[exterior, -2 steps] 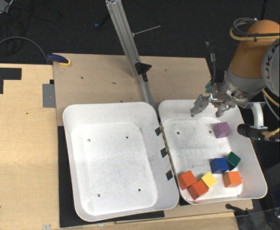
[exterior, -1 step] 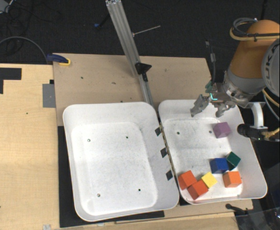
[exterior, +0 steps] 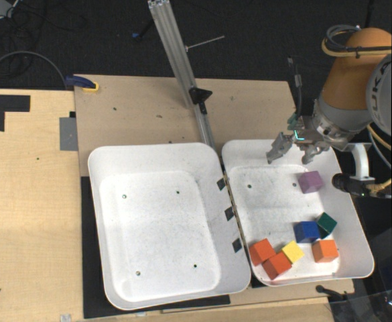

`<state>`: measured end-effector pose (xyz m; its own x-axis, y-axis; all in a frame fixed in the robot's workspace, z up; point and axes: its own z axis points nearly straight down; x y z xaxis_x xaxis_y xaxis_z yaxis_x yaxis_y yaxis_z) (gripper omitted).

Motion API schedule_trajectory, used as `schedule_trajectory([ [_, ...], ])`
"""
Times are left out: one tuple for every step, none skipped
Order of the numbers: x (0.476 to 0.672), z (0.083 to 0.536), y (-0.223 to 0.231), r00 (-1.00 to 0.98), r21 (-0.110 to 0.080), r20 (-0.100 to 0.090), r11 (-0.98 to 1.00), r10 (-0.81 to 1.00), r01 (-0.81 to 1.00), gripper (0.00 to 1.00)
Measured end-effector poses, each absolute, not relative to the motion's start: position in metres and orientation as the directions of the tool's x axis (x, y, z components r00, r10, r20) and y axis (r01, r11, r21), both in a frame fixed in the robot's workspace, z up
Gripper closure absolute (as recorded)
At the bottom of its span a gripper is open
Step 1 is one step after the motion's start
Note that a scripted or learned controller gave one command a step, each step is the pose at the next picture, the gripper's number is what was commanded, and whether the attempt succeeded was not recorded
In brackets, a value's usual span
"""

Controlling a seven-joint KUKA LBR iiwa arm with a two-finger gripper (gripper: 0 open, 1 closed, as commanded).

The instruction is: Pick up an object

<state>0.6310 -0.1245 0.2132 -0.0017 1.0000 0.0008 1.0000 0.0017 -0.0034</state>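
Fingers (exterior: 277, 147) spread wide, nothing between them; gripper (exterior: 295, 150) hovers at right bin's (exterior: 356, 274) far edge. Purple block (exterior: 309, 181) lies just beside, near the right wall. Risk: off-centre descent nudges it into the wall, grasp misses.
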Motion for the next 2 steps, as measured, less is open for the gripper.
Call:
schedule_trajectory([
  [0.631,0.223,-0.124,-0.004,-0.004,0.002,0.004,1.0,1.0,1.0],
  [0.627,0.206,-0.083,-0.004,-0.005,0.002,0.004,1.0,1.0,1.0],
])
